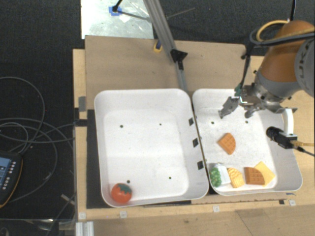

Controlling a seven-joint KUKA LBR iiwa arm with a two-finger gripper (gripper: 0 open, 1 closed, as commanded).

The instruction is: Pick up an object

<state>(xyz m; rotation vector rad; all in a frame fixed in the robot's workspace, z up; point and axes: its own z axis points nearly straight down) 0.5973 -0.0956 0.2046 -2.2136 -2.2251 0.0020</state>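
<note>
Around my bench (128, 63) lies dark carpet (39, 33) — loose cables (29, 132) curl on its left, and a pale sheet (98, 9) sits beyond — a grey pole (162, 23) crosses it.

Grey arm (305, 63) with orange band, yellow cable loop, dark grey pincer (237, 110)

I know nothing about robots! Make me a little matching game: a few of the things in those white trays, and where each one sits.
Things:
1. tomato
2. waffle piece alone
3. green-and-white item
4. pincer

Places:
A. middle of the right bin
B. over the far part of the right bin
C. near left corner of the left bin
D. near left corner of the right bin

Pairs: 1-C, 2-A, 3-D, 4-B
</note>
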